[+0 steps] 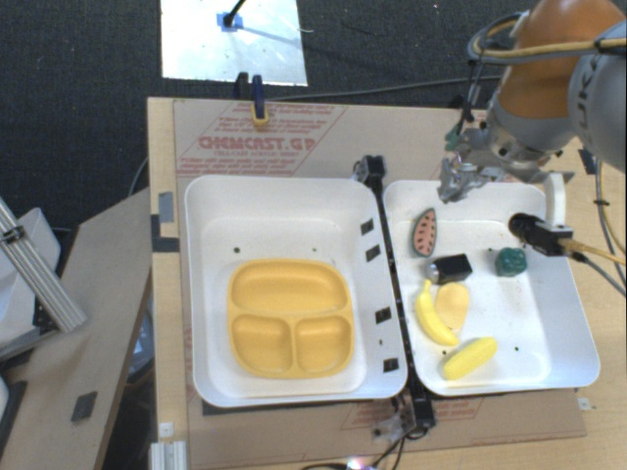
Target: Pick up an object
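One camera sits fixed above the desk [294, 135] and looks down at a slant, so the far edge of the desk lies toward the top of the picture and the near edge toward the bottom. It stands far enough back to take in both white bins whole: the left bin [211, 213] and the right bin [573, 355] lie side by side across the middle. Dark floor [78, 67] shows beyond the desk at the top and left. The arm [558, 57] comes in at the upper right corner, cut off by the frame.
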Tool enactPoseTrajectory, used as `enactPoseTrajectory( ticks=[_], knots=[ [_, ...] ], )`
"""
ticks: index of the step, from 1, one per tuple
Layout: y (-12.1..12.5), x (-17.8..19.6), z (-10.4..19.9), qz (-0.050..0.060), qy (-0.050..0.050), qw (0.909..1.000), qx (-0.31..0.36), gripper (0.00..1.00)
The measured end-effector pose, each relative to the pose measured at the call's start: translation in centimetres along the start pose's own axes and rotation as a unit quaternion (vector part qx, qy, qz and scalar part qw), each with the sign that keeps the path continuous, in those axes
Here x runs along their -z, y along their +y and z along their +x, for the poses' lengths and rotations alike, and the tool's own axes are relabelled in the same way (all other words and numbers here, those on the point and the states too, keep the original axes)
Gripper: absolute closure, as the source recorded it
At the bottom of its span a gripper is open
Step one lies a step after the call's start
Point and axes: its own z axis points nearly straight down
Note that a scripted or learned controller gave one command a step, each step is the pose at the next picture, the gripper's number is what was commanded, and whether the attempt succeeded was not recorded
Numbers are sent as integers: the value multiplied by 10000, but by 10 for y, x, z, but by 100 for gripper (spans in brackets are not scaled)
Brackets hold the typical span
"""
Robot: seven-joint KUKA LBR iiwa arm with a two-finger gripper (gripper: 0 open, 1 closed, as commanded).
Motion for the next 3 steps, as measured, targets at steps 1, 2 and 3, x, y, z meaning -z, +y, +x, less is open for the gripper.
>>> enactPoseTrajectory(
  ticks=[1,2,3],
  knots=[
    [-23,4,47,-1,2,10000,3,100],
    [-47,-2,80,-2,1,10000,0,100],
    [-68,-13,134,0,2,10000,2,100]
  ],
)
